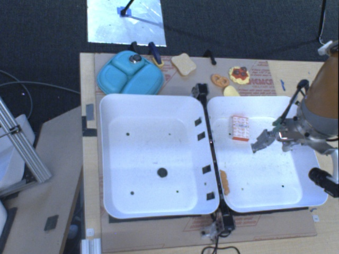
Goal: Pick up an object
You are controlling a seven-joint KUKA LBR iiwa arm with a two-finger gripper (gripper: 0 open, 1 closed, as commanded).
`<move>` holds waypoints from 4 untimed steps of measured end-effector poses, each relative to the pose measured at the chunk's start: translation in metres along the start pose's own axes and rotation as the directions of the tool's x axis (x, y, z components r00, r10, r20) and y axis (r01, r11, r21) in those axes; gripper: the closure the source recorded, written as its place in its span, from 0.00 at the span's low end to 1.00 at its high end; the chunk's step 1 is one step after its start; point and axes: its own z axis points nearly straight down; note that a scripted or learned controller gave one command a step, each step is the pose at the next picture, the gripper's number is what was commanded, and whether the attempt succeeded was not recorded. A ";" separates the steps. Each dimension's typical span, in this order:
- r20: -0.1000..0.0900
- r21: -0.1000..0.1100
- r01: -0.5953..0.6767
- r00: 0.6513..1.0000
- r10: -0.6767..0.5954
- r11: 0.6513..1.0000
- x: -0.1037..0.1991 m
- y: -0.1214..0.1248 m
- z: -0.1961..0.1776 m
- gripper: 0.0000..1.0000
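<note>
Gripper (259, 143): fingers parted, holding nothing. Boxed carton (240, 128) just beyond its tips; your risk: fingers nudge it aside.

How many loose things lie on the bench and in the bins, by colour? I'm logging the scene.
Blue: 1, the sectioned plate
Tan: 3, toast slice, pretzel, small piece in the right bin
Yellow: 1, piece
Red-topped: 1, pizza toy
White-red: 1, small box
Total: 7

The arm (324, 97) has a broad orange band above a grey wrist. A thin black cable loops beside it. The hand (259, 143) is dull grey metal, with slim angular fingers.
</note>
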 end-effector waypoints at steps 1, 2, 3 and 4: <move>0.002 0.004 -0.006 1.000 0.006 1.000 -0.060 0.043 0.081 0.00; 0.005 -0.007 0.001 1.000 -0.001 1.000 -0.111 0.135 0.157 0.00; 0.002 -0.005 0.007 1.000 -0.007 1.000 -0.043 0.174 0.171 0.00; -0.001 -0.002 0.005 1.000 -0.005 1.000 0.006 0.172 0.172 0.00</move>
